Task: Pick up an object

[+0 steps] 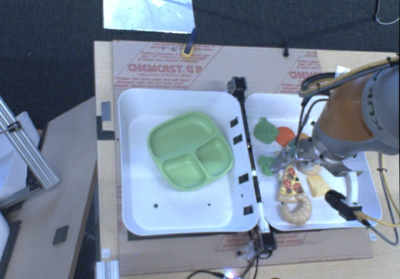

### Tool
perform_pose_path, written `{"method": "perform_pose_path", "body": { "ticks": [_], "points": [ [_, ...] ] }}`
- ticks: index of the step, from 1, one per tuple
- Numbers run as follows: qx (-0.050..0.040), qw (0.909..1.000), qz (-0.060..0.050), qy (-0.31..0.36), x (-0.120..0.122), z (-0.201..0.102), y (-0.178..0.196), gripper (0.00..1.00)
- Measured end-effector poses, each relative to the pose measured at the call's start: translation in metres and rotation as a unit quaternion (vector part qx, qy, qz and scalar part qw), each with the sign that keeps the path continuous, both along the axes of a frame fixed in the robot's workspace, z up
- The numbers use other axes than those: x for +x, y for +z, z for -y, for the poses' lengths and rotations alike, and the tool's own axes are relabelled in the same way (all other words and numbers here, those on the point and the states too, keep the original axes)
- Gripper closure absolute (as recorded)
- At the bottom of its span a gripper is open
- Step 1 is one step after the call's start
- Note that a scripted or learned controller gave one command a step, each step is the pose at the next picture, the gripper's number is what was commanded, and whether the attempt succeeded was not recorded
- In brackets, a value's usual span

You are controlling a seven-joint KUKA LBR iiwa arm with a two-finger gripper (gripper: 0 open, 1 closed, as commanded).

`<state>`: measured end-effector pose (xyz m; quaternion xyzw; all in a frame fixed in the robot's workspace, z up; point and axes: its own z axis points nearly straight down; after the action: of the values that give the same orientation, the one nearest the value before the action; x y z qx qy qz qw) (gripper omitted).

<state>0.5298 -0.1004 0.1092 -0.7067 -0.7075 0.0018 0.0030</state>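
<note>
Several toy foods lie in the right bin (369,199): a green broccoli piece (265,129), a red-orange tomato (285,136), a second green piece (267,164), a pizza slice (289,185), a tan croissant (297,210) and a yellow cheese wedge (317,186). My gripper (289,157) is low in this bin, just above the pizza slice and right of the second green piece. The wrist hides what lies directly beneath it.
The left bin (140,209) holds a green compartment plate (189,150). A black divider (247,146) runs between the bins. The arm's orange band (344,112) and cables cover the right bin's far right; a black fitting (340,204) sits near its front right corner.
</note>
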Motion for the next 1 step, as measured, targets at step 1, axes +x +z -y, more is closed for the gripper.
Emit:
{"method": "perform_pose_path", "body": {
  "ticks": [1],
  "points": [
    [0.0006, 1.0, 0.002, 0.0, 0.0011, -0.0005, -0.0255, 0.0]
  ]
}}
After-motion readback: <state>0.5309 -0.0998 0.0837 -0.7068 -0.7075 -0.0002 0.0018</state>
